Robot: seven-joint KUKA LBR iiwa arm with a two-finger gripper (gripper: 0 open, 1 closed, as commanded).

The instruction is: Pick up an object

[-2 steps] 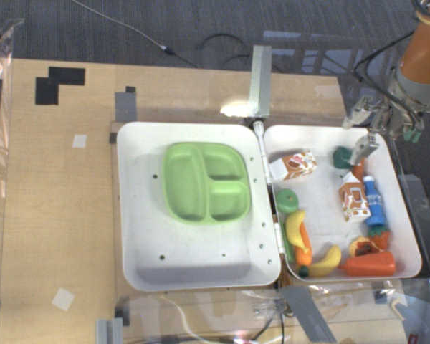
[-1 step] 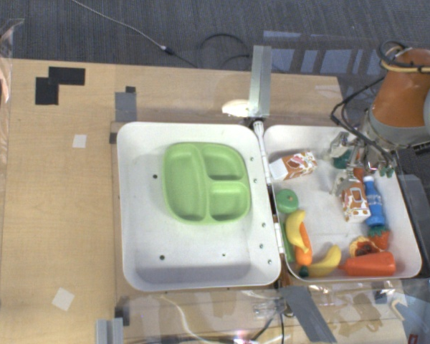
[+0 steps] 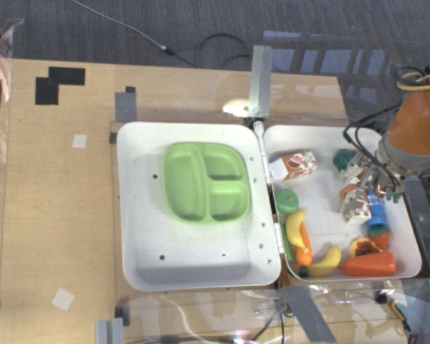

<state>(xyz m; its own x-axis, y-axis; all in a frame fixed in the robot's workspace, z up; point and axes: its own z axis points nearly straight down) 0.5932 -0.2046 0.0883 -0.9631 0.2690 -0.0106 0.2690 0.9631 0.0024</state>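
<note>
Closest to the camera in the right bin [image 3: 414,253]: an orange carrot-like toy [image 3: 370,265] along the front wall, a yellow banana [image 3: 327,261] next to it, and a second banana [image 3: 295,229] lying beside an orange piece. A little further back are a green round thing [image 3: 287,201] and a blue piece [image 3: 377,216]. The hand [image 3: 360,201] hangs over the bin's right half, just above a small white-and-brown item; can't tell whether it's open or gripping anything. Toward the back lie a crumpled packet [image 3: 298,165] and a teal object [image 3: 343,160]. The left bin [image 3: 140,213] holds a green divided tray [image 3: 205,182].
</note>
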